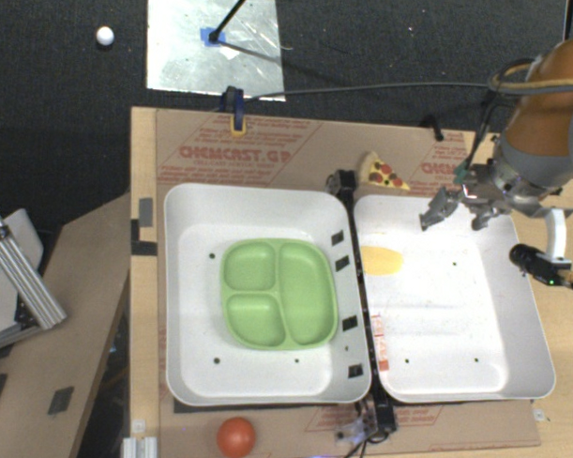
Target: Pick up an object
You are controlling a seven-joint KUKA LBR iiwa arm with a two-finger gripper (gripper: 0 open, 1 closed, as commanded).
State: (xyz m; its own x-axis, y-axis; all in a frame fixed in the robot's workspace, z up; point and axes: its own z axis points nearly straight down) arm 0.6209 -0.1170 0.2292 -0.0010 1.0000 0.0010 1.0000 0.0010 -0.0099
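Red ball (235, 437) sitting on tabletop (299, 144), green tray (279, 293) lying in left bin (193, 211), pincer (459, 212) hovering released above yellow piece (380, 261)

The gripper (461, 213) hangs over the far part of the right bin (507, 372), fingers apart, holding nothing.

a robotics lab: arm (544, 101), white bins (188, 361), cardboard-covered bench (271, 148).

Grey arm (542, 167), orange band (554, 101) above wrist; metal two-finger hand (461, 213); black cable.
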